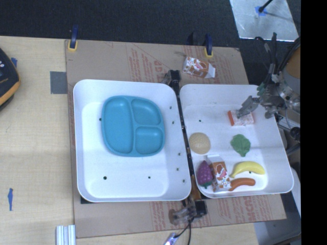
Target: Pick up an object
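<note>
My gripper [258, 108] reaches in from the right over the upper part of the right bin [214, 98], and it is open. One grey finger [247, 107] hangs just above a small white and orange packet [240, 118]; nothing sits between the fingers. Lower in the same bin lie a tan round bun [200, 143], a green broccoli piece [240, 145], a banana [249, 168], a red sausage [241, 183], purple grapes [205, 173] and a small carton [219, 175].
The left bin [89, 152] holds a blue divided plate [134, 125]. A loose snack packet [199, 67] lies on the cardboard behind the bins. A black and yellow device [7, 78] sits at the far left edge.
</note>
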Available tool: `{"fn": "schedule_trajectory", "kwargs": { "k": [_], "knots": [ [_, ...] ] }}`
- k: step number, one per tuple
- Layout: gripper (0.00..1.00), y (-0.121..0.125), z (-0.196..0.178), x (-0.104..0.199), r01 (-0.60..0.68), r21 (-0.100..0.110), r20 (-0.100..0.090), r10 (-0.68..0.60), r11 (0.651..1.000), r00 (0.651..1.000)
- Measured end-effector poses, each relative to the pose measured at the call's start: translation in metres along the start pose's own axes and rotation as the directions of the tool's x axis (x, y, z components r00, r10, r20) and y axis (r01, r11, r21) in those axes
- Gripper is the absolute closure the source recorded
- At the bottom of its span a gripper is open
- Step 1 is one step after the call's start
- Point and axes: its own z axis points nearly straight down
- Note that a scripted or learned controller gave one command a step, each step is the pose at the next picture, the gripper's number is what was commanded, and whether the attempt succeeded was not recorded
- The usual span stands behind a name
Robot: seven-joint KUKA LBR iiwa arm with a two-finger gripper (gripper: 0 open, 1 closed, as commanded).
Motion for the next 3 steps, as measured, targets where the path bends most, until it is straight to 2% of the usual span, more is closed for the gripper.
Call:
{"fn": "schedule_trajectory", "kwargs": {
  "k": [1, 2, 3],
  "knots": [
    [0.00, -0.035, 0.085, -0.002, 0.001, 0.001, 0.001, -0.001, 1.000, 1.000],
    [0.00, -0.018, 0.111, 0.015, 0.002, 0.000, 0.000, -0.002, 1.000, 1.000],
    [0.00, 0.018, 0.110, -0.028, -0.003, -0.003, 0.000, 0.003, 1.000, 1.000]
  ]
}}
